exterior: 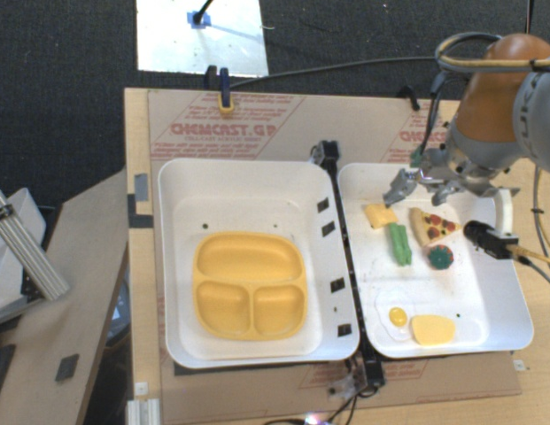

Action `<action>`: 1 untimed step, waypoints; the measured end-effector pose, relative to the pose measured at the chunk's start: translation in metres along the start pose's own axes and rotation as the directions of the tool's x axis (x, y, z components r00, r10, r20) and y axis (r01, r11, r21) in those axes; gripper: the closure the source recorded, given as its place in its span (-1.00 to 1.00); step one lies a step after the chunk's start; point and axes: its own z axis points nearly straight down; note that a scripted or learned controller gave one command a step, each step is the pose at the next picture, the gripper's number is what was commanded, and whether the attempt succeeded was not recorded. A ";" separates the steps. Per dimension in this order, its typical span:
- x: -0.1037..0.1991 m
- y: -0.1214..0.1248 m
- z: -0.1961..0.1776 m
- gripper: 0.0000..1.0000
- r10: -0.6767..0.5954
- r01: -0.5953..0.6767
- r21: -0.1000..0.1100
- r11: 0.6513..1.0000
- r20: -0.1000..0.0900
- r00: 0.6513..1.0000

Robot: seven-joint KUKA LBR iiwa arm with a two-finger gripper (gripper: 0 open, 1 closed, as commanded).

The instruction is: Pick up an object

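Bench (140,326), tan, bearing two shallow white bins side by side, long edges touching

Left bin (248,177): one yellow divided tray (251,283), three compartments, lying flat near the middle of the bin floor

Right bin (509,312): six toy food pieces, all resting on the bin floor
- yellow wedge (378,215), far left part of the bin, just below the left finger of the jaws
- green stick (399,243), lying lengthwise just beside the wedge on its near side
- pizza slice (432,227), with red topping, right of the green stick, apart from it
- teal and red round piece (441,257), touching or almost touching the near end of the pizza slice
- fried egg (396,312), white with yellow yolk, near left corner area
- pale yellow flat piece (432,329), just right of the egg, overlapping its white edge or touching it, which of the two cannot be told

Arm (500,96): grey with orange band, reaching in from the right above the far half of the right bin

Jaws: spread apart, nothing between them, hanging above the bin floor between the yellow wedge and the pizza slice, on their far side

Blue and yellow clamp (223,89): fixed at the far edge of the bench
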 end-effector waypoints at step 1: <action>0.005 -0.005 0.044 -1.00 0.000 0.000 -0.001 1.000 0.000 1.000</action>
